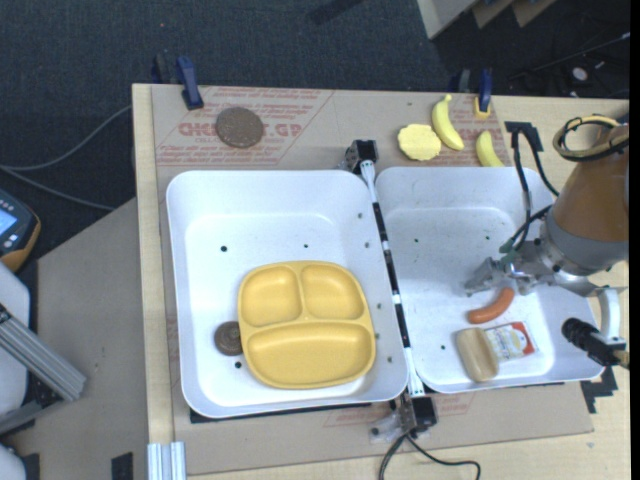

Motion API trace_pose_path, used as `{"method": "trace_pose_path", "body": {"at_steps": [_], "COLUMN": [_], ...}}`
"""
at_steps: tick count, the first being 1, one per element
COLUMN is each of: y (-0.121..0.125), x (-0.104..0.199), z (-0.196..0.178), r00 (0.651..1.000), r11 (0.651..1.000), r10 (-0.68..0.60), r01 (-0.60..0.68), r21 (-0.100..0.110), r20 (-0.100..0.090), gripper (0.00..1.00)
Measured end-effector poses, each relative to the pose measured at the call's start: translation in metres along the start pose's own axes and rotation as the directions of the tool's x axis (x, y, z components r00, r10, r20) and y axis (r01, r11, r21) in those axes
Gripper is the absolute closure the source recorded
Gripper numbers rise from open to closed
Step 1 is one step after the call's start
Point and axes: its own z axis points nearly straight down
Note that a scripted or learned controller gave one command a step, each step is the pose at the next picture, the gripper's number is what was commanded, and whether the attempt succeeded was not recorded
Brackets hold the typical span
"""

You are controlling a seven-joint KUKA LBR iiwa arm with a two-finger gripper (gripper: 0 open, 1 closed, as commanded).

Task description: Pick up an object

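Note:
A red-orange sausage lies in the right bin, towards its front right. Just in front of it are a tan bread roll and a white packet with a red label. My gripper hangs right above the sausage's far end, at the end of the grey arm with its orange band, which comes in from the right. Nothing is visibly held.
The left bin holds a yellow divided plate and a brown cookie at the plate's left. Behind the bins on the bench lie a brown disc, a yellow toy piece and two bananas. Black cables run past the right bin's back corner.

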Motion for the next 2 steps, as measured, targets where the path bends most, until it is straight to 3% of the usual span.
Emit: {"method": "trace_pose_path", "body": {"at_steps": [1, 2], "y": [-0.037, -0.034], "x": [0.023, 0.022], "z": [0.008, -0.003], "r00": [1.0, 1.0], "r11": [1.0, 1.0], "r10": [-0.006, -0.005], "r01": [0.006, 0.005], "r21": [-0.007, -0.015], "r20": [-0.001, 0.003], "gripper": [0.0, 1.0]}}
